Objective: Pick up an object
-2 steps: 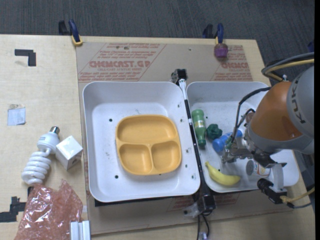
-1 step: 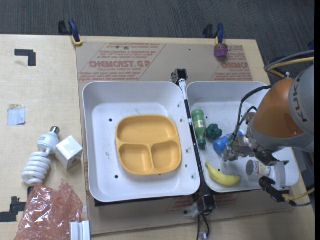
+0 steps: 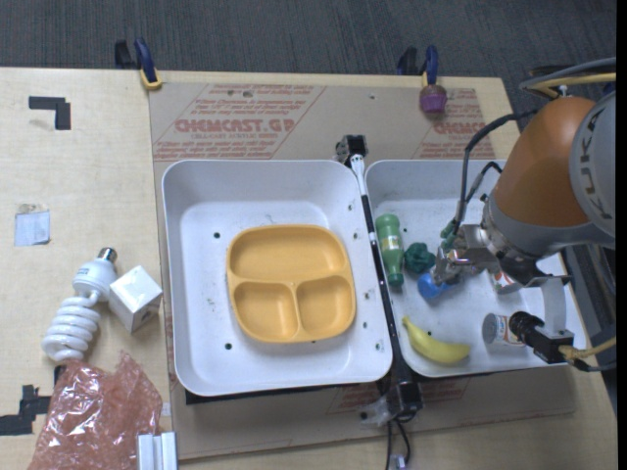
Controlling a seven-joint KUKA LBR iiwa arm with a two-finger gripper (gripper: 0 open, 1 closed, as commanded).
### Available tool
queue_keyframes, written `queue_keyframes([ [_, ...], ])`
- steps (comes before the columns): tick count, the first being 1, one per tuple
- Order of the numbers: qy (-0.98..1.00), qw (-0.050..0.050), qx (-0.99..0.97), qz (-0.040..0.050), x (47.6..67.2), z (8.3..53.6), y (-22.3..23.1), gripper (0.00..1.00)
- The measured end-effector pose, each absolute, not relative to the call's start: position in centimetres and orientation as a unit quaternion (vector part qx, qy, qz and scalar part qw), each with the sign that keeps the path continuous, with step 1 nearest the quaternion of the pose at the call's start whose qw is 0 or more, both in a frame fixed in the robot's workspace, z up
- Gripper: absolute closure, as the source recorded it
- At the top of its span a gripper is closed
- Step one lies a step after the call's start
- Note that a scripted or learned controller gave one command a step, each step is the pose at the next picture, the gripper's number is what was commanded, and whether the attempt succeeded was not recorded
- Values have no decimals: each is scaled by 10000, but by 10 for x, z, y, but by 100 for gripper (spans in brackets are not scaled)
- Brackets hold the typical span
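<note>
In the right bin (image 3: pixel 431 189), nearest lies a banana (image 3: pixel 436 344), its long axis running left to right, near and a little left of the tool (image 3: pixel 453 265). The tool sits low over a small blue object (image 3: pixel 431 287), just right of a dark green lump (image 3: pixel 418 258) and a green bottle (image 3: pixel 390 248) that points near to far; whether it grips anything I cannot tell. Left, a yellow divided tray (image 3: pixel 291 282) fills the left bin (image 3: pixel 196 292). A spiral bulb (image 3: pixel 78 316) rests on the pale wooden surface (image 3: pixel 78 184), with dark carpet beyond.

Arm (image 3: pixel 573 179) cut off at right.
</note>
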State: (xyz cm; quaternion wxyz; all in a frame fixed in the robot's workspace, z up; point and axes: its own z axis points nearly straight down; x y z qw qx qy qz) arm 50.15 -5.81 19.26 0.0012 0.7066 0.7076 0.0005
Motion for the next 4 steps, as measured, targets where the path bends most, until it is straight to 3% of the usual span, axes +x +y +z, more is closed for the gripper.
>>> queue_keyframes([
  [1, 7077, 11, 7065, 5, 501, 193, -58, 0],
  [2, 7067, 0, 7075, 0, 487, 130, -94, 0],
  [3, 7066, -3, 7076, 0, 477, 92, -96, 0],
  [4, 7068, 2, 7074, 0, 481, 92, -93, 0],
])
